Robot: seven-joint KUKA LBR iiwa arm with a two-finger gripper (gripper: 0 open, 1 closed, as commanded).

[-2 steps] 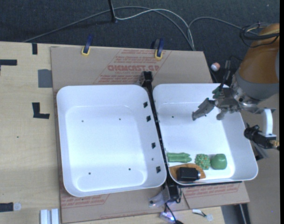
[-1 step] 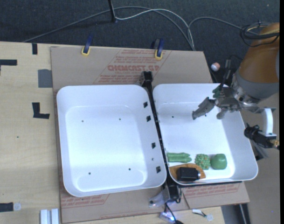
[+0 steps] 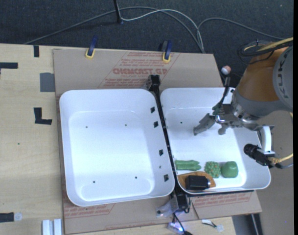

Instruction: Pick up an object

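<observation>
Now my hand (image 3: 205,127) hangs spread and empty above the right bin (image 3: 188,102); the green toys (image 3: 220,169) lie along its near edge, so next I reach down there.

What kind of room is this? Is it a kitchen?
Probably a robot lab, not a kitchen: a robot arm reaches over two white bins, with cables and clamps holding cardboard down.

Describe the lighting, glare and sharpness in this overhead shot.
Camera view: even, soft lighting; the left white plastic bin looks washed out, with a faint shadow along its near wall; the small green toys in the right white bin are soft, and the gripper is slightly blurred.
</observation>
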